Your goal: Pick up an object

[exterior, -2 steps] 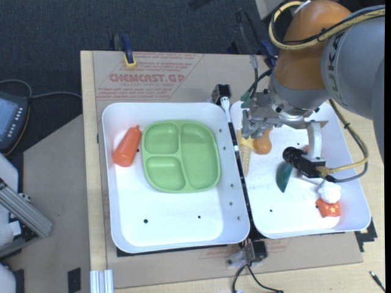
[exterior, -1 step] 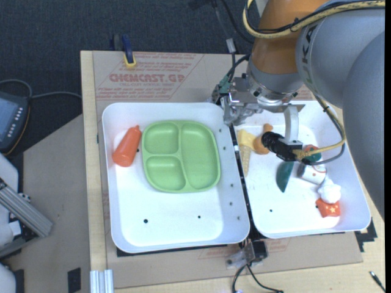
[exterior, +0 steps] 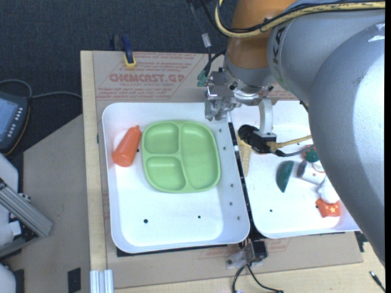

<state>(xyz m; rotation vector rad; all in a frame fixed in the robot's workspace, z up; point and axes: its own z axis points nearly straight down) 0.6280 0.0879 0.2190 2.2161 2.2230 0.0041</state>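
Two shallow white bins lie side by side on a brown board (exterior: pixel 153 72) printed with red lettering. In the left bin (exterior: pixel 131 224), an orange carrot-shaped toy (exterior: pixel 126 145) lies tilted near the left wall, just beside a light green divided plate (exterior: pixel 181 155) with three compartments that rests flat in the upper half of the bin. Over the top right corner of this bin, close to the strip where the two bins meet, hangs the gripper (exterior: pixel 217 110), just above the plate's upper right rim and apart from the carrot toy. Whether the tool stands wide or narrow cannot be told from this angle. Above it rise the orange band (exterior: pixel 263 8) and the grey arm (exterior: pixel 342 72), which covers much of the right bin (exterior: pixel 275 218). In that bin lie a dark teal piece (exterior: pixel 285 176), a small white and red item (exterior: pixel 311 171) just beside it, and a small orange piece (exterior: pixel 328 208) nearer the front, all well apart from the gripper.
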